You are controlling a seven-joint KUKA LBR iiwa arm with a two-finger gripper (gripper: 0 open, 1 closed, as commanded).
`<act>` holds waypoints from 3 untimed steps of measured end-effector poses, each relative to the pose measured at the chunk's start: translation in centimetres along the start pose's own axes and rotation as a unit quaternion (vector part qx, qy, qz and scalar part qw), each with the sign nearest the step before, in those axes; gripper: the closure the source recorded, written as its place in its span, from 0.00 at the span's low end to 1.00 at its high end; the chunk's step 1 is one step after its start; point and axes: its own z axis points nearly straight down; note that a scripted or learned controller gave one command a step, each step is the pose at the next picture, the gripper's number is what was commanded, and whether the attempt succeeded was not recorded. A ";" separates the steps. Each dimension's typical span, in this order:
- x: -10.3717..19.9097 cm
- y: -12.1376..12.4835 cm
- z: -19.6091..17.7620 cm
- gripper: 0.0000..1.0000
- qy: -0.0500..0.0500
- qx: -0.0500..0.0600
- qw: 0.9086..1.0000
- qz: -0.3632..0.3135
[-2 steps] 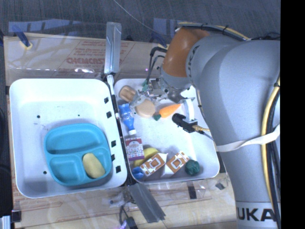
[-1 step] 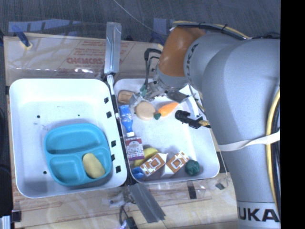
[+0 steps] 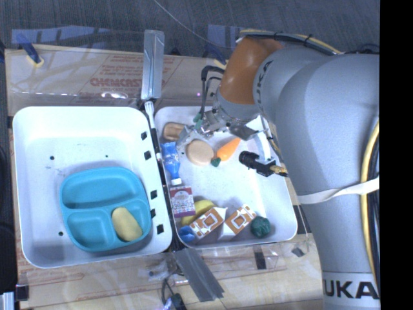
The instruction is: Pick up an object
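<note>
Orange toy carrot (image 3: 228, 149) with green tip lies just below the gripper (image 3: 208, 125), whose state I cannot tell.

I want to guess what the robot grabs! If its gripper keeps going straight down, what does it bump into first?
Probably the round tan piece, just below the gripper. The carrot lies close beside it, and depth is hard to judge here.

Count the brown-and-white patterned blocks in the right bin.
2. Both lie along the near wall of the right bin: one patterned block beside the yellow banana, the other patterned block just left of the dark green item. The arm may hide more.
</note>
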 end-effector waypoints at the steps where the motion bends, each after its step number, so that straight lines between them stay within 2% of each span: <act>1: 1.0 -7.5 0.1 0.00 0.001 0.002 1.000 0.014; 2: 0.7 -3.4 0.1 0.00 0.001 0.001 1.000 0.016; 3: 3.3 -6.3 -6.1 0.00 0.001 -0.001 0.999 0.051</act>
